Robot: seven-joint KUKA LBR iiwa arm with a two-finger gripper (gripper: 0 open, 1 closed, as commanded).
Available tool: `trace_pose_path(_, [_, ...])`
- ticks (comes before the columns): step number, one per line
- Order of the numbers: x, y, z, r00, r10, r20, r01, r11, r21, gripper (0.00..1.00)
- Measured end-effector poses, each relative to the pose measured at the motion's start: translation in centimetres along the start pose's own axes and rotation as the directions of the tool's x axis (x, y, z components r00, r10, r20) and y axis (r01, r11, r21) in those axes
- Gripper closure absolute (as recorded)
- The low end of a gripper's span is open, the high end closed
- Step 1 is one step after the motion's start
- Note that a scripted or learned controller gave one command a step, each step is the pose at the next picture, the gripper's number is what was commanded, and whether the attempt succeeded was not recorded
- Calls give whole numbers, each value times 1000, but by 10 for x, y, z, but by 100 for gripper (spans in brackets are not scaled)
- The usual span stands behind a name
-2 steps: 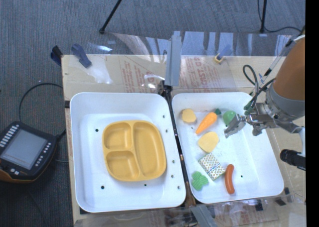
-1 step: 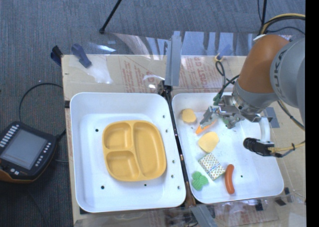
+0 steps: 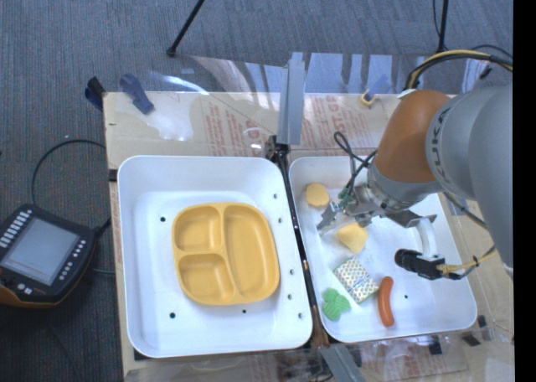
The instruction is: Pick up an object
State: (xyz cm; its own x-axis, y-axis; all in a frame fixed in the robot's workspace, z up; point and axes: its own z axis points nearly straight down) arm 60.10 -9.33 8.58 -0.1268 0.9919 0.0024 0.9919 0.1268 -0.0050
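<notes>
In the right bin [image 3: 452,309], my gripper [image 3: 337,214] hangs low over the upper left part and stands open, with nothing between its fingers. A pale yellow wedge [image 3: 353,237] lies just below and to the right of the fingertips, close to them. A round yellow piece [image 3: 316,195] sits just above and to the left. Farther toward the front lie a patterned white box [image 3: 356,279], a green toy [image 3: 335,304] and a red sausage [image 3: 385,301].
The left bin [image 3: 142,204] holds a yellow divided plate [image 3: 224,252]. A metal post [image 3: 290,108] rises behind the seam between the bins. The arm's black fitting and cable [image 3: 419,262] lie over the right bin's right side. A teach pendant [image 3: 42,253] rests on the floor at left.
</notes>
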Motion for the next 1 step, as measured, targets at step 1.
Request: trace_pose_path(1, [-2, -54, 0, 1000, 13, 0, -13, 1000, 0, 0])
